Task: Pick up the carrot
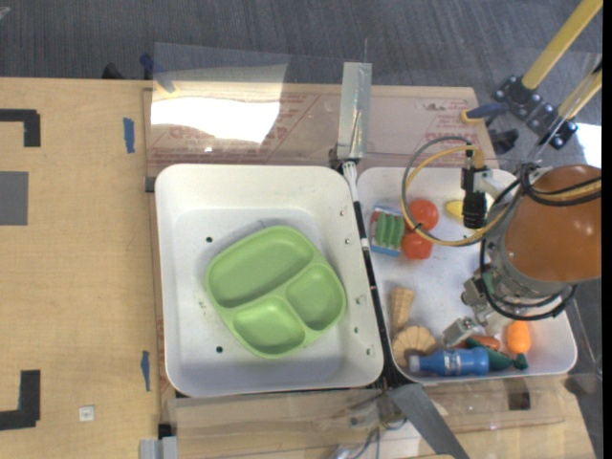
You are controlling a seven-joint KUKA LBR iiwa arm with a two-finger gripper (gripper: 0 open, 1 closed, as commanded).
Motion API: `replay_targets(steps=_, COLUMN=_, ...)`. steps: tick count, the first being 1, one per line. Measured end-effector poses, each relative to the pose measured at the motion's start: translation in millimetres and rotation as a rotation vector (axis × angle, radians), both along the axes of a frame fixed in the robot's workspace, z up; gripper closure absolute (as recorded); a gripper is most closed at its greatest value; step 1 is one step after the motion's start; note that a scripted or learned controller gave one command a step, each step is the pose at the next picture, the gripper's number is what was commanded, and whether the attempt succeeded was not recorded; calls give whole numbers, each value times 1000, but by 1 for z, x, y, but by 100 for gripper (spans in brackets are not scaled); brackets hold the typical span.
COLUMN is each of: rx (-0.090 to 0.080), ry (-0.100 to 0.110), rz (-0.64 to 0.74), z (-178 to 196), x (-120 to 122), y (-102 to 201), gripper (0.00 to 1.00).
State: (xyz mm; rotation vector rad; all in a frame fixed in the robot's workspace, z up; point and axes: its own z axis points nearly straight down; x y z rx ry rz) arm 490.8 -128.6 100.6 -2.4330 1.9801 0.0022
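Green three-section plate (276, 290) is sitting in the left bin (182, 199), nothing else in there with it. Right bin (449, 285) is holding the clutter: green-and-blue box (386, 231) near the divider, two red-orange tomatoes (419, 229) just beside it, ice cream cone (402, 304) and cookie (414, 338) lower down, blue bottle (457, 360) lying along the near wall. Gripper (466, 331) is hanging low over the bin's near right part; can't tell if the claw is apart or together. Carrot (517, 338) is lying just right of it, near the bottle's end, not visibly between the fingers.
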Motion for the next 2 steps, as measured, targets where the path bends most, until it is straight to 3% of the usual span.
replay_targets(steps=1, rx=-9, ry=-7, rz=177, z=130, x=-10, y=-76, gripper=0)
replay_targets(steps=2, rx=4, ry=7, rz=392, z=5, x=-13, y=-65, gripper=0)
